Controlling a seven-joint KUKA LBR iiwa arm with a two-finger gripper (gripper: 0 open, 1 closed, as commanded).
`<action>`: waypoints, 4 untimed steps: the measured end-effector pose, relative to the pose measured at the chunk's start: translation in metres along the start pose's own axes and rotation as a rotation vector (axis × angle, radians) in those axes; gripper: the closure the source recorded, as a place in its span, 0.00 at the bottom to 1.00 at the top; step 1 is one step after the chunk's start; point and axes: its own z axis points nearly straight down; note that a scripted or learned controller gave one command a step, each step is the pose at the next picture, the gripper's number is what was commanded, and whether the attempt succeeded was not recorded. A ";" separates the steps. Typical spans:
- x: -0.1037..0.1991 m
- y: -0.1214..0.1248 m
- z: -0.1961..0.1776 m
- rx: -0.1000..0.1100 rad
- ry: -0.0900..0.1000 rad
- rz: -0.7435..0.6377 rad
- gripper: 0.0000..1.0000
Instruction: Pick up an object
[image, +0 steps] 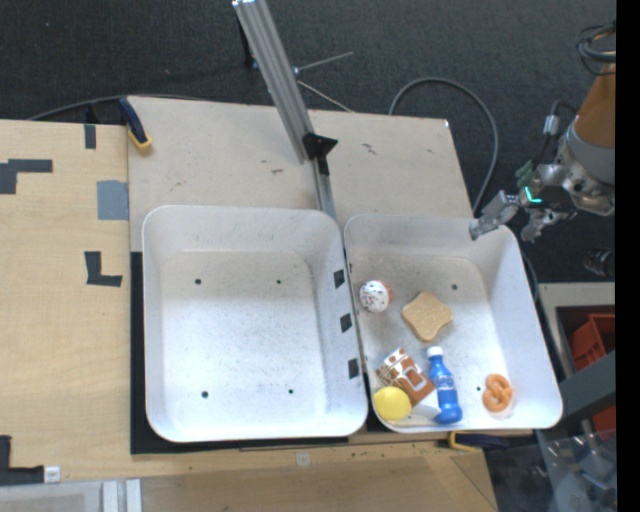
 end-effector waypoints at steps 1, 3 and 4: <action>0.000 0.001 -0.003 -0.004 -0.002 -0.002 0.00; -0.010 0.002 0.123 0.003 -0.001 0.000 0.00; -0.009 0.001 0.177 0.002 0.000 -0.001 0.00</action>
